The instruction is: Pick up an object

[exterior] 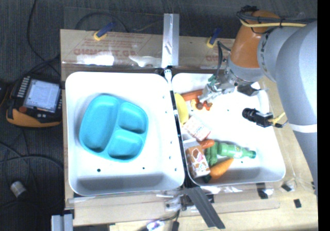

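My gripper (pixel 210 92) hangs low over the far left part of the right bin (pixel 268 160). Just beside and below it lie an orange carrot (pixel 190 95) and a small red-and-orange piece (pixel 200 104). A yellow banana (pixel 180 108) lies along the bin's left wall. Nearer the front are a white-and-red packet (pixel 197 129), a green bottle (pixel 232 150) on its side, a second carrot (pixel 221 167) and a small printed box (pixel 197 160). Nothing shows as held.
The left bin (pixel 77 173) holds a blue divided plate (pixel 113 127). A metal post (pixel 170 39) stands behind the wall between the bins. The grey arm (pixel 294 65) covers the right bin's far right corner. White floor (pixel 232 121) shows mid-bin.
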`<state>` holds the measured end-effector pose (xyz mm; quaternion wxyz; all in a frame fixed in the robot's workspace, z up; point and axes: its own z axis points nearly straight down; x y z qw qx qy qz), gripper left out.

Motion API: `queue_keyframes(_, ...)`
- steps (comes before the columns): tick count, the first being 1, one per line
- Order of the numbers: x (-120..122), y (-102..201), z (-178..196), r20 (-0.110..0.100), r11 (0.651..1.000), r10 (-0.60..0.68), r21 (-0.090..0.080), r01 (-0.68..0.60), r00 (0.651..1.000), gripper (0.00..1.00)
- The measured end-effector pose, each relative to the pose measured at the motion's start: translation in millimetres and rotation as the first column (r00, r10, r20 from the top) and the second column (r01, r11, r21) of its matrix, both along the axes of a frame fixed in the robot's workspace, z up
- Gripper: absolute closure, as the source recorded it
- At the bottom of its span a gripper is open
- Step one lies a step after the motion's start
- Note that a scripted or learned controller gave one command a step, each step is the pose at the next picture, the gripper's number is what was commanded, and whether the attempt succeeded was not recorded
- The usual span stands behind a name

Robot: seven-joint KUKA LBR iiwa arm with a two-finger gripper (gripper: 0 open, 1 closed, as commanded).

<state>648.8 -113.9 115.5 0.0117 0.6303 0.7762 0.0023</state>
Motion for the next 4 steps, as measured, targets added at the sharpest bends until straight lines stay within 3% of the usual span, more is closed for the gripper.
queue_keyframes(1, -27, 60, 68, -0.023, 0.981, 0.196, 0.009, -0.196, 0.98, 1.0)
queue_keyframes(2, -130, 32, 99, -0.023, 0.96, 0.279, 0.011, -0.279, 0.96, 1.0)
queue_keyframes(3, -85, 32, 68, -0.022, 0.935, 0.354, 0.01, -0.354, 0.935, 1.0)
queue_keyframes(4, -54, 74, 86, -0.022, 0.986, 0.166, 0.011, -0.166, 0.986, 1.0)
